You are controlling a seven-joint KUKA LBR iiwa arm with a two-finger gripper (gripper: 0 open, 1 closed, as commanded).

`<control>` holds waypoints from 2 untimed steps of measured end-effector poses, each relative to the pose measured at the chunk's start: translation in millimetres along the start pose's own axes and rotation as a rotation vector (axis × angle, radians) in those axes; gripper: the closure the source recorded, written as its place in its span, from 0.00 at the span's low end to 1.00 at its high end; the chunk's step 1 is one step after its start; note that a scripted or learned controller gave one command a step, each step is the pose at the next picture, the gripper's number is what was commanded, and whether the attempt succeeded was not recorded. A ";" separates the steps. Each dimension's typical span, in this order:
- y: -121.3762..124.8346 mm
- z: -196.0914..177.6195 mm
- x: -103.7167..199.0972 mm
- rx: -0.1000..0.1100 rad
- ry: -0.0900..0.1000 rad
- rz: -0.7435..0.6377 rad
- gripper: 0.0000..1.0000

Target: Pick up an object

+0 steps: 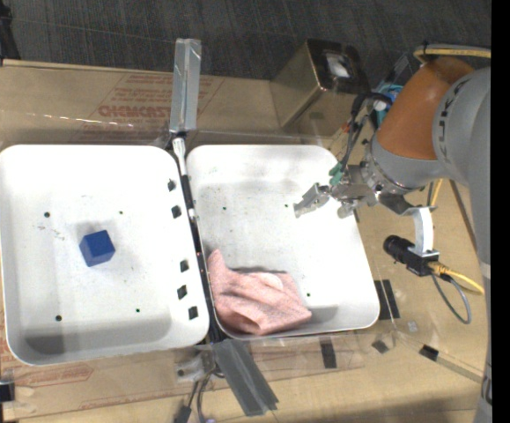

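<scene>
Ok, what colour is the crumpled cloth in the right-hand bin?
The cloth is pink, seen plainly in the camera view.

One high camera looks slantwise down over both bins (87, 179).

Two white bins, the left bin (78, 183) and the right bin (255, 170), are being borne side by side on brown cardboard (78, 95); a grey metal bar (185, 86) is being held along their joint; a brown box (312, 82) is being kept behind.
</scene>
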State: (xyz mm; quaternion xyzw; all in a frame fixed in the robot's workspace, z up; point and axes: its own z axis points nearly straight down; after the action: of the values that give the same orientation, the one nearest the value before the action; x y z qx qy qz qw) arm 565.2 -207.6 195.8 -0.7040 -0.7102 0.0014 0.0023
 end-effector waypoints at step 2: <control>-87.4 101.9 33.0 -0.002 0.001 0.026 0.00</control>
State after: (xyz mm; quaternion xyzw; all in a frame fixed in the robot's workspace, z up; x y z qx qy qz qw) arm 477.0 -175.3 94.4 -0.7133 -0.7009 0.0003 0.0018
